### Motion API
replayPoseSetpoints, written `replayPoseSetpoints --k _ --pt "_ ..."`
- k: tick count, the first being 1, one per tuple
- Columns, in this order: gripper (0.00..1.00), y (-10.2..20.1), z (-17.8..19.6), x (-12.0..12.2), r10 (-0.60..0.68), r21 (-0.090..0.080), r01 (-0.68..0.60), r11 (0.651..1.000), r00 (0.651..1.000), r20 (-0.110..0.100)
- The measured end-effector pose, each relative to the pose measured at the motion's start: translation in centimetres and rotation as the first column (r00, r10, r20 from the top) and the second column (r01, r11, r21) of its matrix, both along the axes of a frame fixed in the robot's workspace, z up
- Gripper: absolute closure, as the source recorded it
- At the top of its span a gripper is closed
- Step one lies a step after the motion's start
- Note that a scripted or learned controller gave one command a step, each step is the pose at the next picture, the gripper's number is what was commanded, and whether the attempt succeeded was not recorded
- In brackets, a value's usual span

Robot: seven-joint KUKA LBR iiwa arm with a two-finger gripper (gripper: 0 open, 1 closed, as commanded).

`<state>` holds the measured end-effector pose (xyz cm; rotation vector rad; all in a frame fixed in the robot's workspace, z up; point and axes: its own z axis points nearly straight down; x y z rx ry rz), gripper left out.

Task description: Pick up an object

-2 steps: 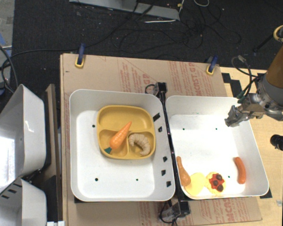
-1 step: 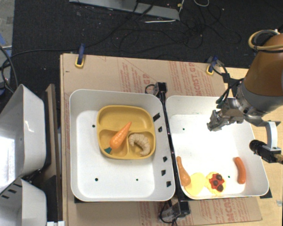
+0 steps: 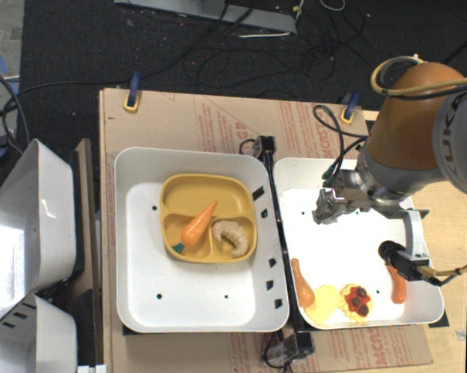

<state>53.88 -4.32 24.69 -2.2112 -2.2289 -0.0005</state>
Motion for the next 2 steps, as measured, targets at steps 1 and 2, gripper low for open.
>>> replayPoseSetpoints --k 1,2 --pt "1.00 5.1 0.3 -0.3 0.001 0.000 -0.001 1.000 1.000 0.001" --pt "1.00 10.4 -1.2 -2.0 0.001 0.000 -0.001 1.000 1.000 -0.002"
